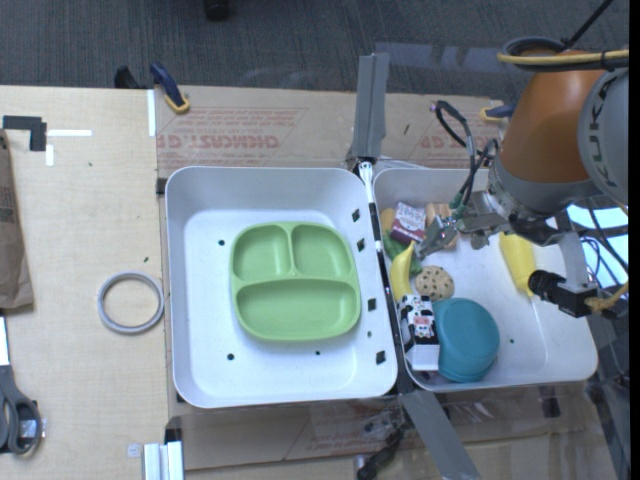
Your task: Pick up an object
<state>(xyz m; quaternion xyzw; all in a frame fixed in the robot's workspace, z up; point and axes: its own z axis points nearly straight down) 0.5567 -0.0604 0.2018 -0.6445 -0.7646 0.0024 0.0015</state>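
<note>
**Gripper low over the right bin's clutter, nearest pieces at its seven o'clock**

The grey arm with its orange band comes in from the right, and its metal two-finger gripper (440, 234) sits low in the upper-left part of the shallow white right-hand bin (560, 353). How wide the tool stands, and whether it has anything, I cannot tell; the tip blurs into the objects behind it.

No single object is named, so the nearest ones count. A small purple-and-white packet (408, 220) lies just beside the tip at about ten o'clock. A slim yellow banana-shaped toy (401, 271) lies at about seven o'clock, its long axis running roughly twelve to six along the bin's left wall. A round tan cookie with dark chips (434, 283) sits near the tip at six o'clock. Further the same way lie a black-and-white printed carton (420, 320) and a round teal plastic bowl turned over (466, 339). A second yellow piece (518, 260) lies at about four o'clock, partly under the wrist.

The bin floor is smooth white plastic. Room is tight: the pieces crowd the left wall and touch or nearly touch, so a close on one will likely nudge its neighbour.

The left-hand white bin (195, 298) holds a pale green three-part plastic tray (295, 280), well apart at nine o'clock
</note>
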